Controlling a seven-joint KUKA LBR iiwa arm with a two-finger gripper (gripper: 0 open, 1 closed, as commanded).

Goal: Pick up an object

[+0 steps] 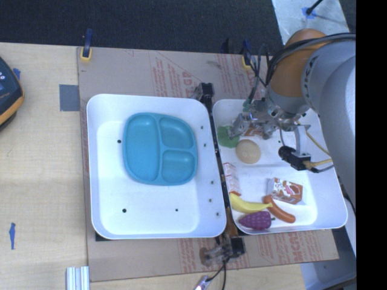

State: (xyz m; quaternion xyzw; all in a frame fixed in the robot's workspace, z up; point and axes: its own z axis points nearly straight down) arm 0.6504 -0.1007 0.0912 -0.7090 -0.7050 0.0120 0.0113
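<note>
Brown cardboard (181,71) under two white bins (103,162), wooden bench (36,180)

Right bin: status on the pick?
Gripper low at right bin's far end, nothing seen held. Beige ball just beside it, green piece adjacent. Banana, grapes, sausage untouched at near edge.

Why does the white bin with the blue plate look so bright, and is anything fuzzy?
Camera view: even overhead light makes the left bin shine bright white around the blue plate, with soft shadows only; the tool and the small toys near it look slightly blurry; the floor at the top stays dark.
</note>
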